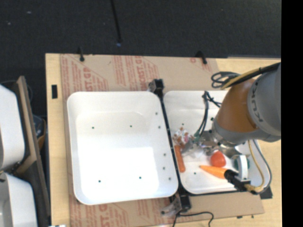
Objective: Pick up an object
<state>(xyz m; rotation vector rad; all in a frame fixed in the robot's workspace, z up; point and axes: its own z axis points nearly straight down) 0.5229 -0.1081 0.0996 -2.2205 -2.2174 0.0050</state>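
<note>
My gripper point(199, 144) is low inside the right bin point(189, 103), just under the orange band of the arm. Right beside it lie a small speckled object point(180, 136) and a long thin orange-red stick point(180, 158) along the bin's left wall. A red-orange ball point(218, 159) sits just right of the gripper, and an orange carrot-shaped piece point(213, 171) lies below it. A teal and white item point(241, 164) rests near the bin's right side. The arm hides the fingertips.
The left bin point(75, 108) stands beside the right one, split from it by a dark divider point(165, 122). Black cables point(222, 78) loop at the back right. A white unit point(12, 141) stands at the far left edge.
</note>
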